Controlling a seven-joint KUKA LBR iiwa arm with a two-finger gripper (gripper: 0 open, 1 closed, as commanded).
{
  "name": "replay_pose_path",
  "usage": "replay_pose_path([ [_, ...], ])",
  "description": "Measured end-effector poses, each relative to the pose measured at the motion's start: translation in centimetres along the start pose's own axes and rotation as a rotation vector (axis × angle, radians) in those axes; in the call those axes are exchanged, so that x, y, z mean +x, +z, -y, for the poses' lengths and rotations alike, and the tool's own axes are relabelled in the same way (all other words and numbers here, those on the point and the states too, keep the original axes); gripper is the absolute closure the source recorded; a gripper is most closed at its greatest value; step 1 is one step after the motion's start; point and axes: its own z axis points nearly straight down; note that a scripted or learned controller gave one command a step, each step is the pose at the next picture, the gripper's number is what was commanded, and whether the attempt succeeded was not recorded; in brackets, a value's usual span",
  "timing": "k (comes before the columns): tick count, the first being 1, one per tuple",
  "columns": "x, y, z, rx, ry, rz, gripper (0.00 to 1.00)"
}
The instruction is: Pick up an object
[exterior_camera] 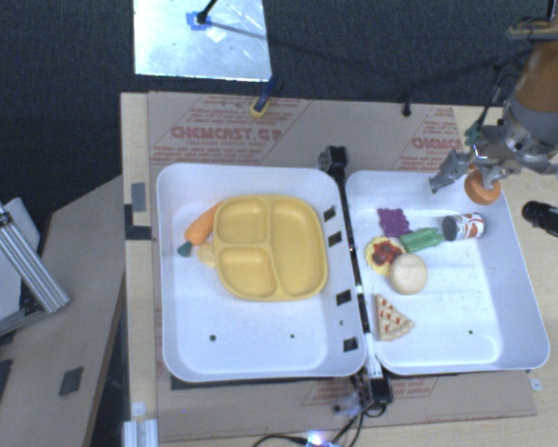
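Tool (467, 169) at the upper right of the frame, above the right bin's far edge, an orange round object (484, 190) just beside it.

Whether it grips that object I cannot tell. Nearest in the right bin (502, 343) lie a pizza slice (391, 318), a bun (408, 274), then a green piece (421, 240), a can (463, 226) and a purple piece (394, 221). Left bin (251, 357) bears a yellow divided plate (265, 247) and a carrot (200, 226). By my reading the pick is unconfirmed; lifting clear remains.

text: "CHEMCAST GP" | on: brown board (224, 130) | printed upside down, repeated
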Motion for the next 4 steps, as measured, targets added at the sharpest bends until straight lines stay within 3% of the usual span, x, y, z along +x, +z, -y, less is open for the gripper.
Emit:
replay_pose_path([
  [1,0.0,-0.7,-0.2,-0.012,-0.002,0.002,0.0],
  [3,-1.6,9.6,-1.0,-0.01,-0.001,0.002,0.0],
  [4,-1.6,9.5,-1.1,-0.017,-0.002,0.003,0.0],
])
